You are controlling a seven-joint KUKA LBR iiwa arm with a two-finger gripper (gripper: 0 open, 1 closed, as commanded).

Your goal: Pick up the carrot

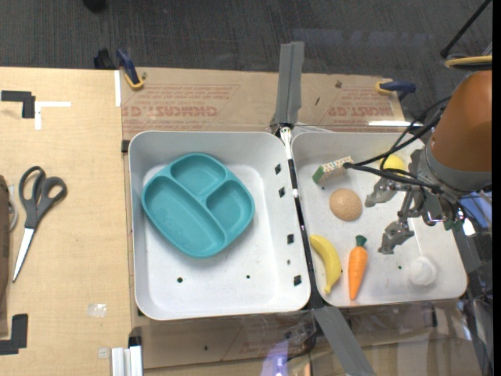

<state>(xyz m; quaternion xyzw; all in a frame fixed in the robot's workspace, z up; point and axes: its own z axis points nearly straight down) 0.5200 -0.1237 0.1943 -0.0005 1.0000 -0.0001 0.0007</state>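
Reaching in from three o'clock, your arm hangs over the right bin (438, 288), its orange band at the upper right and the gripper (399, 222) angled down toward seven o'clock. You can see its jaws parted with nothing between them. Your carrot (357, 269) lies near the bin's six o'clock edge, leaf end up, just at eight o'clock of the gripper and apart from it, with the banana (329, 261) just beside it at nine o'clock.

dark grey carpet floor (235, 14), light wooden bench (63, 288), brown cardboard sheet (203, 104) under white bins
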